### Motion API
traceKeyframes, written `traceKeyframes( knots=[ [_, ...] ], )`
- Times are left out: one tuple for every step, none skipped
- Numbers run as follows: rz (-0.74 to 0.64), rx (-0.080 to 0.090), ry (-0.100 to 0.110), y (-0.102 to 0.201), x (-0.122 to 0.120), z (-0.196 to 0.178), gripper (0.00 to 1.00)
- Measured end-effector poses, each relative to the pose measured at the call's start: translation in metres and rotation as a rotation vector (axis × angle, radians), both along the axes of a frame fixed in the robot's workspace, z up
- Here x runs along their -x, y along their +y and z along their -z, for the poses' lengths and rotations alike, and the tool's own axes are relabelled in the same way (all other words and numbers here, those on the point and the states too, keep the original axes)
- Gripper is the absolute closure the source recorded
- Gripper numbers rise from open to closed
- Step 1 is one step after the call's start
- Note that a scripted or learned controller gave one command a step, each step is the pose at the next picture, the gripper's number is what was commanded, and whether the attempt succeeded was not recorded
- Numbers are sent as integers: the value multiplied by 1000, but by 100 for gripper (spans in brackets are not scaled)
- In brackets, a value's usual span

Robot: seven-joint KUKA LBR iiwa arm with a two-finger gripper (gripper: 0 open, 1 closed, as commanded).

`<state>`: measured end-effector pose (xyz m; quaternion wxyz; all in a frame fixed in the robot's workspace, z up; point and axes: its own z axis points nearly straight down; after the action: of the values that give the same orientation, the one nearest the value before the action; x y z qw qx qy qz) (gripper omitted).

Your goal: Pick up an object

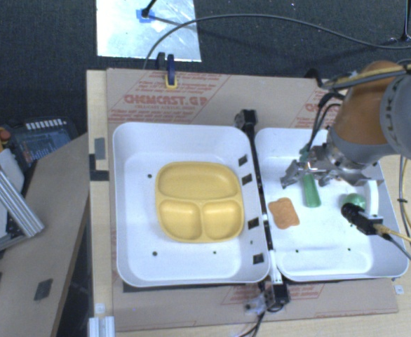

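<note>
Yellow, three-compartment tray (195, 201) lies flat in the middle of the left bin (132, 188), well apart from the arm. Both bins rest on a cardboard sheet (191, 97) and meet at a black-clipped seam.

In the right bin (318, 255), an orange-brown flat piece (284, 213) lies near the seam, just left of a green cylinder (311, 192). The cylinder lies on the bin floor, its upper end directly beneath the gripper (308, 173).

The gripper points down and to the left over the right bin's upper half. Whether it is wide, narrow or gripping the cylinder cannot be told from this angle.

The arm (374, 118) enters from the right, its orange band above the wrist. A small green piece (355, 201) shows right of the cylinder, partly hidden by robot hardware.
</note>
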<state>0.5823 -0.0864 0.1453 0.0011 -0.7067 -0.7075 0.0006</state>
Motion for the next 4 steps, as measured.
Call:
traceKeyframes(
  knots=[
    [0,0,0,1,-10,53,0],
    [1,1,-5,1,-11,59,0],
    [1,4,-13,0,-13,47,100],
    [2,2,-10,-10,-15,-12,100]
  ],
)
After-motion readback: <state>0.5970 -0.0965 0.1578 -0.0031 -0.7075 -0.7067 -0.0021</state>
